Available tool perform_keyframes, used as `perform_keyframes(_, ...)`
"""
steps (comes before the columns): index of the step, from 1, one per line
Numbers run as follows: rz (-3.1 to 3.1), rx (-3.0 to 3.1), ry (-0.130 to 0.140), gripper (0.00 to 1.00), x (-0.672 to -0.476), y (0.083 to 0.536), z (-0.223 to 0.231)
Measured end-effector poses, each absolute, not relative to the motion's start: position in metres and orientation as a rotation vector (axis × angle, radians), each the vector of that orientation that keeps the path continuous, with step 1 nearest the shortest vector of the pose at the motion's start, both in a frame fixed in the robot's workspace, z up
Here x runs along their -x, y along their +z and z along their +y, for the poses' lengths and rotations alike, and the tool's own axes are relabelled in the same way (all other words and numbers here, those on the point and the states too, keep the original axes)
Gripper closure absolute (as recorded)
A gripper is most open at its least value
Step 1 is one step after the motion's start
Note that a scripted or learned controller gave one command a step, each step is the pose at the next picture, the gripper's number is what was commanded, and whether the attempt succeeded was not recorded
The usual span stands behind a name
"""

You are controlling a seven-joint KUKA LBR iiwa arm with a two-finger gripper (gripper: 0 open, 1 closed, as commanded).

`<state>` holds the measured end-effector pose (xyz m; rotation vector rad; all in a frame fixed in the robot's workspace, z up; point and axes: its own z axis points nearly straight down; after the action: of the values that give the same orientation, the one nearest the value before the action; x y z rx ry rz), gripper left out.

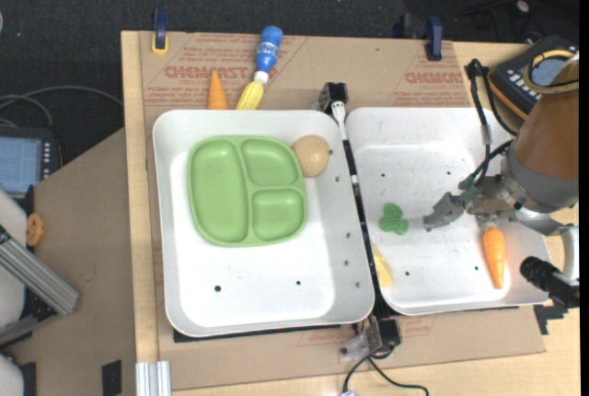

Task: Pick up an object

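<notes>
1. Camera view, right bin: gripper low over the bin floor, reaching in from the right; fingers dark and blurred, open or closed not discernible.
2. Just left of the gripper: small green broccoli piece, lying on the floor, apart from the fingertips.
3. Right of and below the gripper: orange carrot, lengthwise near the bin's right edge.
4. Left of and below the gripper: pale yellow piece against the bin's left wall.
5. Above the gripper: bare white floor up to the far rim.
6. Far left of the gripper, in the left bin: green divided plate, with a tan ball touching its upper right corner; bare floor toward the near rim.
</notes>
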<state>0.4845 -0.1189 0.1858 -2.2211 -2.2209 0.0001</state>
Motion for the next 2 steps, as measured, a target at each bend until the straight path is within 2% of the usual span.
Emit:
perform_keyframes(1, -2.217, 2.234, 0.004, 0.0, -0.478, 0.179, -0.198)
perform_keyframes(2, -2.219, 2.21, -0.01, 0.0, -0.508, 0.083, -0.22)
